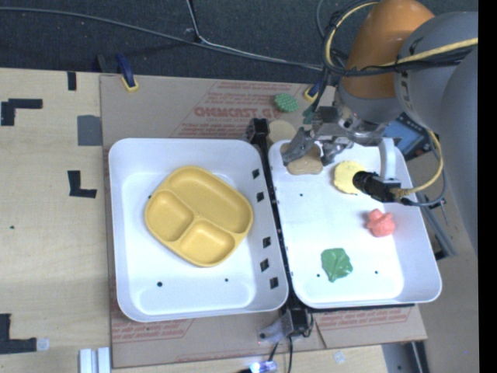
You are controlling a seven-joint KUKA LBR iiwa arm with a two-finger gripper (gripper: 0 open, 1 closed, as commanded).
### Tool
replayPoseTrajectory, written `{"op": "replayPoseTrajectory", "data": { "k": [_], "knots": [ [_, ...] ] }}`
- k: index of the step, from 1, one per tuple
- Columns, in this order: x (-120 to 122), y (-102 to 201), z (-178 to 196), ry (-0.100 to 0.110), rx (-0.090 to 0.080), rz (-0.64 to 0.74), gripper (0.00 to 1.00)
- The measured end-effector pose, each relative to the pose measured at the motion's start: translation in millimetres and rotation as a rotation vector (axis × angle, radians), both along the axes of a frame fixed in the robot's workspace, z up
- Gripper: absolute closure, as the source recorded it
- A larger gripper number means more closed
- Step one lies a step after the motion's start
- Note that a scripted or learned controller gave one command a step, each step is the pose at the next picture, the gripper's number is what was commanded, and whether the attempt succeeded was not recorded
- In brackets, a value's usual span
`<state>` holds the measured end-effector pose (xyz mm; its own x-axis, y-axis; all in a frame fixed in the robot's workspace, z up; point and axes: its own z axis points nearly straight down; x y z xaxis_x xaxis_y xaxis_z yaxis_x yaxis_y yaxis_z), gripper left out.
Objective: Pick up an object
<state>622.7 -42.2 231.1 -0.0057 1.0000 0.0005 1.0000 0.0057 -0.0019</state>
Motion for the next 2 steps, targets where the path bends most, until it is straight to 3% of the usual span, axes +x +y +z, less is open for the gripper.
{"op": "replayPoseTrajectory", "data": {
  "k": [2],
  "knots": [
    [-30.7,107.3,-15.5,0.001,0.000,0.000,1.00]
  ]
}}
